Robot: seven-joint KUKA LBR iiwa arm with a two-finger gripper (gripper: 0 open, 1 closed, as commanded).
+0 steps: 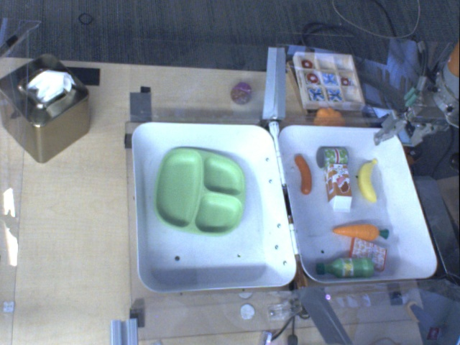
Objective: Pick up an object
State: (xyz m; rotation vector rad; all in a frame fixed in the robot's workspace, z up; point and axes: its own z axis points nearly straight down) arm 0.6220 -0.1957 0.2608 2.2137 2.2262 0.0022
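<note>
Camera view looks down on a wooden worktop (79, 214) with two white bins side by side. The left bin (154, 264) holds a green divided plate (200, 190), lying flat near the middle. The right bin (410, 214) carries the small things: a sausage (304, 173) near its left wall, a can (333, 155) at the top with a carton (338, 184) just below it, and a banana (368, 180) to the right of those. Lower down lies a carrot (357, 231), with a red packet (369, 252) just beneath it and a green bottle (348, 267) on its side along the front edge.

The end effector (392, 129) hangs over the bin's top right corner, reaching in from the right, well apart from everything in the bin; the banana is the nearest piece. Nothing sits between its fingers, and from here I cannot tell how far apart they stand.

Behind the bins lies a tic-tac-toe board (328, 80), and an orange ball (328, 116) sits just in front of it. A small purple disc (241, 92) rests on the worktop, and a gold box (44, 113) stands at far left.
</note>
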